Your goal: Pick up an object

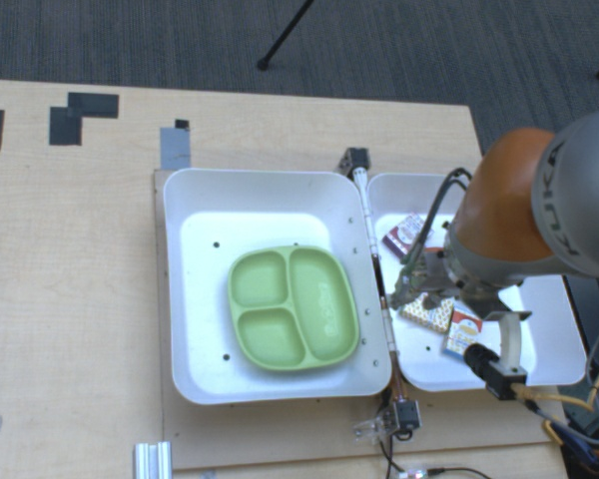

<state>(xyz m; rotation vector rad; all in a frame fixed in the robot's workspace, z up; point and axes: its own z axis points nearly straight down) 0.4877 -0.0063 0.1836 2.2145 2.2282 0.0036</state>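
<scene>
Arm (pixel 519 208) hanging over my right bin (pixel 569 297) mid-right of frame, small packets (pixel 427 312) underneath; can't tell my grip. Green plate (pixel 293 307) left bin.

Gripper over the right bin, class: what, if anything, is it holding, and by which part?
It cannot be told. The arm's wrist covers the gripper above the small packets in the right bin.

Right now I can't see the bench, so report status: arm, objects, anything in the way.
Arm low over right bin. Small packets beneath it, none seen held. Green tray sits in left bin.
</scene>
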